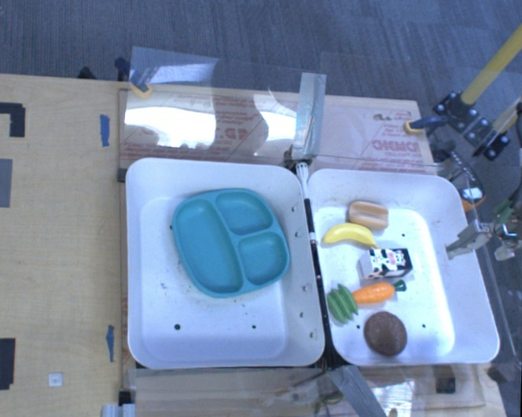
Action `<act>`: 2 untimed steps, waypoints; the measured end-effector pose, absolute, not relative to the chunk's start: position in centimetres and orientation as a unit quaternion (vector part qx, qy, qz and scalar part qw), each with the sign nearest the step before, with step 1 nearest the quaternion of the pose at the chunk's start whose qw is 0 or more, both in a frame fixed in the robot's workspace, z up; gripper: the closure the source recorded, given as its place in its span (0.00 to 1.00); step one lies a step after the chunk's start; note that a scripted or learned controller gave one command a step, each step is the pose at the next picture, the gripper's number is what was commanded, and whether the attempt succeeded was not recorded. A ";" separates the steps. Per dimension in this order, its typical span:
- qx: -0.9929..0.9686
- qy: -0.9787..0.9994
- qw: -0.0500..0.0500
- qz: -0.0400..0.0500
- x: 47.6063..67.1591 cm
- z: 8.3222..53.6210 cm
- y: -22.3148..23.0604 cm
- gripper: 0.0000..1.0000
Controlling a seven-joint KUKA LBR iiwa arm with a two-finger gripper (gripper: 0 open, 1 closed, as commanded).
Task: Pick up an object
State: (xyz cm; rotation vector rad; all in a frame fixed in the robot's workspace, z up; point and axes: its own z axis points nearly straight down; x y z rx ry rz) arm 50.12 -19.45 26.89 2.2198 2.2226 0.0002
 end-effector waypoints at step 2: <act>0.725 0.689 -0.002 0.000 50.6 12.1 -11.1 0.00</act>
